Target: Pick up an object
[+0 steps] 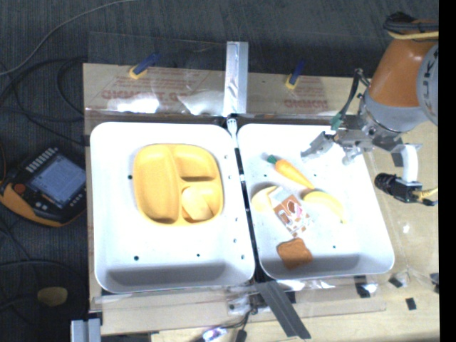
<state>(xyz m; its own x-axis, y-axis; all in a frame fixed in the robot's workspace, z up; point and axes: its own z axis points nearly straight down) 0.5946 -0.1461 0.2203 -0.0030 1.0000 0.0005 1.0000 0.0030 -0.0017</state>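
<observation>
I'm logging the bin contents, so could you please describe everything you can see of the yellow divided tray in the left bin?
The yellow tray looks like glossy moulded plastic, with rounded corners and three compartments: one long one down the camera view's left side and two smaller ones on the right. It lies flat, open side up, about midway across the left bin, nearer the far wall, resting on the bin floor and apart from the walls. A pale yellow rounded shape sits in the nearer right compartment; I cannot tell what it is.

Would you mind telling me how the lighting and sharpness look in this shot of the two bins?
Camera view: the light is even and bright, and the white right bin is nearly blown out; the yellow tray casts a soft shadow in the left bin; the gripper looks slightly blurred; small items such as the carrot are soft.
</observation>
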